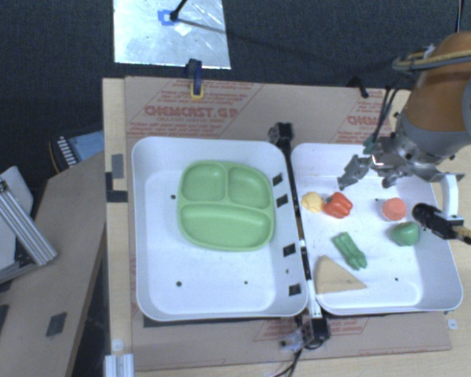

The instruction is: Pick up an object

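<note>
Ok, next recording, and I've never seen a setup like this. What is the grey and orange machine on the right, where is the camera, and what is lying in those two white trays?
This is one picture from a fixed camera above the bench, looking down at a slant. The grey and orange machine is a robot arm reaching in from the right. Its pincer hangs over the right bin, and nothing shows between its fingers, so it holds nothing.

The left bin carries a green divided plate. The right bin has small toy foods lying apart: a yellow piece beside a red-orange pepper, an orange-red round piece, a green round piece, a long green vegetable and a tan wedge.

The job is to pick up one object, not yet done.
</note>
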`<control>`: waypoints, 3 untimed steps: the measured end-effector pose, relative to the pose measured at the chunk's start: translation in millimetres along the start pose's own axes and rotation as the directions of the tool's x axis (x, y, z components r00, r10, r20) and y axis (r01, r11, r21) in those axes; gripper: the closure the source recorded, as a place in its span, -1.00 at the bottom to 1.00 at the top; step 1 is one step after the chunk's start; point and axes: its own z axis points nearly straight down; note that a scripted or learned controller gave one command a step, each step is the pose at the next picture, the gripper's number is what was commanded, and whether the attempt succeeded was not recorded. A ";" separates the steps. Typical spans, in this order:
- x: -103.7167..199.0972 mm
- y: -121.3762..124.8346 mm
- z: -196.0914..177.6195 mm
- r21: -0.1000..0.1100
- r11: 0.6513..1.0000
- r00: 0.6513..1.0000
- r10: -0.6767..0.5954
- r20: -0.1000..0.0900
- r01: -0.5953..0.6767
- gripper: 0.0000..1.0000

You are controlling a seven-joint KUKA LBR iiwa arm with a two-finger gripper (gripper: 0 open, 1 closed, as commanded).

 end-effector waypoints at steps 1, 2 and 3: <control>3.8 -1.8 42.6 0.000 1.000 1.000 -0.001 -0.001 0.001 -1.00; -0.2 -10.3 90.7 0.000 1.000 1.000 0.000 0.000 0.000 -1.00; -0.4 -8.6 77.5 -0.005 1.000 1.000 -0.001 0.001 0.001 1.00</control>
